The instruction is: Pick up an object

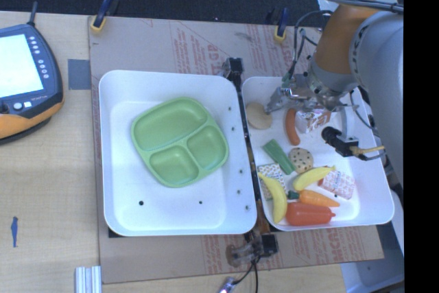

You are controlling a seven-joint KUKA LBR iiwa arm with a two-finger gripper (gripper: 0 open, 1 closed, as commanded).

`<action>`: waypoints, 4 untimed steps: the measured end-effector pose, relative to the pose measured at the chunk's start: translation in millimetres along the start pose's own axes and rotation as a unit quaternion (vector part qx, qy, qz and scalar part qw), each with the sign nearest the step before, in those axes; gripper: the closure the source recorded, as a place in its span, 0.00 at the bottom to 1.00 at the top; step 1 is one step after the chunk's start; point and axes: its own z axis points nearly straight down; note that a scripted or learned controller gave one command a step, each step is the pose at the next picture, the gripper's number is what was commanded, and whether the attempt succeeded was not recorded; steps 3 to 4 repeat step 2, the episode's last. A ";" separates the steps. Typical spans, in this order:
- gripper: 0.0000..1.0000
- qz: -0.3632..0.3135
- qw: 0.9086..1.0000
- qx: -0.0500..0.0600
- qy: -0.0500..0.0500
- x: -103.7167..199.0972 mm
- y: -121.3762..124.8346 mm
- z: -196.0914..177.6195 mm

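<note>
My claw (306, 104) hangs low over the far end of the right bin (374, 211), just beside the sausage (293, 127), its spread impossible to tell, with bananas (277, 194) and a cookie (300, 160) nearer.

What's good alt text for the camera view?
A grey-and-orange arm's gripper hangs over the right bin, above toy food including a hot dog, cookie and bananas. The left bin holds a green divided plate.
</note>
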 end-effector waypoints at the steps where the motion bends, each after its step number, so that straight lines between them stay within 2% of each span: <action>1: 1.00 -0.002 1.000 0.005 0.001 -0.2 -2.0 -7.7; 2: 1.00 0.001 1.000 0.015 0.004 51.1 -30.1 -90.1; 4: 1.00 0.001 1.000 0.015 0.004 51.1 -30.1 -90.1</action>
